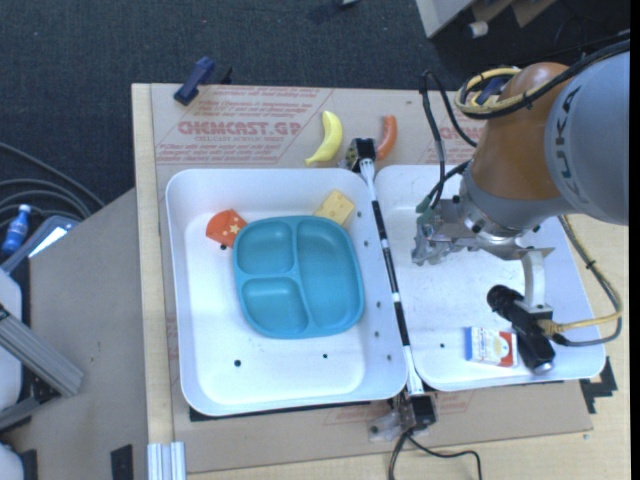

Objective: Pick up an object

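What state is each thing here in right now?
blue plate: flat, right way up, in the left bin.
orange block: resting beside the plate's upper left corner.
tan block: resting at the plate's top edge.
small box: lying flat in the right bin.
banana: lying on the bench, outside both bins.
end effector: over the right bin, apart from the small box.

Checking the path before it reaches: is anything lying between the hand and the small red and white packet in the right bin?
Nothing visible does. The hand is over the right bin, in its far left part; the packet lies toward its front edge, with bare white floor between them. The blue plate sits apart in the left bin.
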Motion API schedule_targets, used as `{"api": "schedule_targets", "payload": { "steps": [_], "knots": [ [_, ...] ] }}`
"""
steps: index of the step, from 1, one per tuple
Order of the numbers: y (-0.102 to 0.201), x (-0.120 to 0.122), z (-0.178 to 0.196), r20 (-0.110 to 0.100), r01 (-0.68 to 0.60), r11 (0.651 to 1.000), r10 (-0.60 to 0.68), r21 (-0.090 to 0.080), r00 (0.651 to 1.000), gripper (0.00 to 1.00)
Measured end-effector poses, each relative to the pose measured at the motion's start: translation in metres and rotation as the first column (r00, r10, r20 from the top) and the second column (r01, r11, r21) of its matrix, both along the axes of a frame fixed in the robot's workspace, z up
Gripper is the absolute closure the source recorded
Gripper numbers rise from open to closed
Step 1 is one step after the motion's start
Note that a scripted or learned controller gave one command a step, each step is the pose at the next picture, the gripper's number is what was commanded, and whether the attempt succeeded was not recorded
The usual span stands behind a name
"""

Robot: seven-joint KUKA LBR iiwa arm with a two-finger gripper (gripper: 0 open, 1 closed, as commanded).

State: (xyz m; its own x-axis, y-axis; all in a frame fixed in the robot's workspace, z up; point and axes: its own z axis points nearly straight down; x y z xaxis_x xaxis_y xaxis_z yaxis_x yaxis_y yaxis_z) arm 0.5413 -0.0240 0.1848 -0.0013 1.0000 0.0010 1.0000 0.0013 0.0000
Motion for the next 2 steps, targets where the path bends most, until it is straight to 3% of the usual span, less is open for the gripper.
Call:
{"api": "schedule_targets", "payload": {
  "steps": [1,2],
  "knots": [
    [-0.109,0.026,0.092,0.002,0.002,1.000,-0.002,-0.002,1.000,1.00],
    [0.003,0.050,0.069,-0.002,-0.001,1.000,0.001,0.000,1.000,1.00]
  ]
}}
